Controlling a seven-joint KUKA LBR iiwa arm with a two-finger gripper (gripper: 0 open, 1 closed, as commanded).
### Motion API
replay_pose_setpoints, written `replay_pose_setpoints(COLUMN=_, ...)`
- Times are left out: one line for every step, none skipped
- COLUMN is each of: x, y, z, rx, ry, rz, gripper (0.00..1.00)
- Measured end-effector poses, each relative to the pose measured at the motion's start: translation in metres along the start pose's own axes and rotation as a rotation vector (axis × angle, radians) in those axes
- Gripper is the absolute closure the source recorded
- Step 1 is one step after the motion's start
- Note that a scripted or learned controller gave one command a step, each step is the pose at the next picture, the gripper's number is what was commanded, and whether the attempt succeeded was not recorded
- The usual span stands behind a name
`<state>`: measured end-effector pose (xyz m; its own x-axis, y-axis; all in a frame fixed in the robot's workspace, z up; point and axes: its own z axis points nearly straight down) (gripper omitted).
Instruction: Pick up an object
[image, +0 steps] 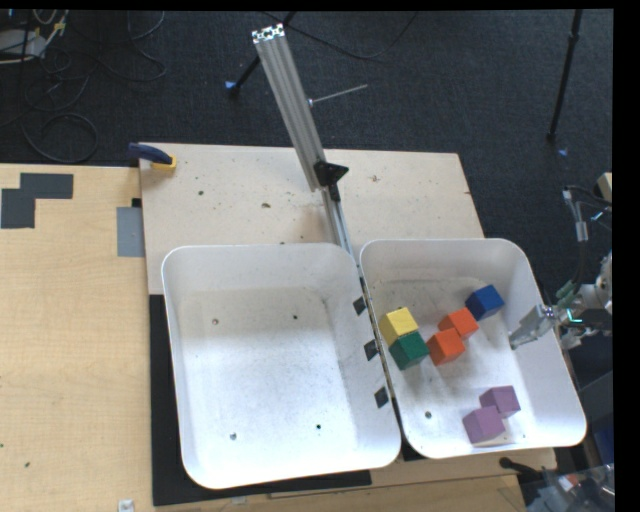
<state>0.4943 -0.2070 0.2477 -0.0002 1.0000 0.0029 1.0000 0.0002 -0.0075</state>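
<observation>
Nearest the camera, two purple blocks (491, 414) sit touching in the front corner of the right bin (470, 255), one slightly behind the other. Mid-bin: yellow block (399, 322) against the divider wall with green block (408, 349) touching its front side; two orange blocks (453, 335) just beside them, touching each other; blue block (484, 301) near the orange pair, toward the back. End effector (535, 327) at the right bin's right rim, apart from all blocks, nothing between its fingers; open or closed state cannot be told. Left bin (200, 265) sits alongside on the tabletop (240, 190). Slanted aluminium bar (295, 105) rises behind the bins.
</observation>
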Motion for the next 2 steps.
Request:
replay_pose_setpoints(x=0.0, y=0.0, z=-0.002, rx=-0.004, ry=-0.001, rz=0.002, gripper=0.0)
replay_pose_setpoints(x=0.004, y=-0.003, z=0.062, rx=0.002, ry=0.001, rz=0.0, gripper=0.0)
